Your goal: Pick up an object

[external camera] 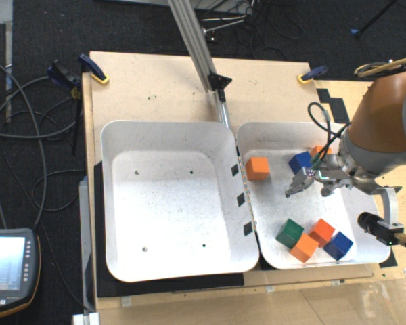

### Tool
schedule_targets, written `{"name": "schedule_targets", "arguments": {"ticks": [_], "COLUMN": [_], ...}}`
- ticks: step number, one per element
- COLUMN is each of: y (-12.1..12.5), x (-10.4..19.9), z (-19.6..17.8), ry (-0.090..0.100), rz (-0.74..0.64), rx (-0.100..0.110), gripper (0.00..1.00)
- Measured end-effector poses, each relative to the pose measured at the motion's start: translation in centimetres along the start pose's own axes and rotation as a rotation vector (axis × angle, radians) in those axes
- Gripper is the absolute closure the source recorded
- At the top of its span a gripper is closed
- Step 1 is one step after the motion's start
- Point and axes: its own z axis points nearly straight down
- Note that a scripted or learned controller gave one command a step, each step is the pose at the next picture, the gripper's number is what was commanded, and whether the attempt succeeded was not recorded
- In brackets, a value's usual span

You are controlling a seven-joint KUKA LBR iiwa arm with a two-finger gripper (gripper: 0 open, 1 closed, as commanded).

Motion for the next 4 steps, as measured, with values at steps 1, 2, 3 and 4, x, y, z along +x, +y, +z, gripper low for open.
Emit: {"name": "schedule_targets", "arguments": {"ticks": [1,2,3,4], "y": [0.1,0.9,0.8,0.9], "x": [0.0,-0.5,-0.4,-0.4], "z": [-0.2,4.8,10.2,8.9], "ry": [-0.001,-0.001,0.0,-0.001], "rz": [0.002,0.003,0.003,0.003], "rx": [-0.005,-0.001,0.001,-0.005], "gripper": [0.0,0.0,0.0,1.0]}}
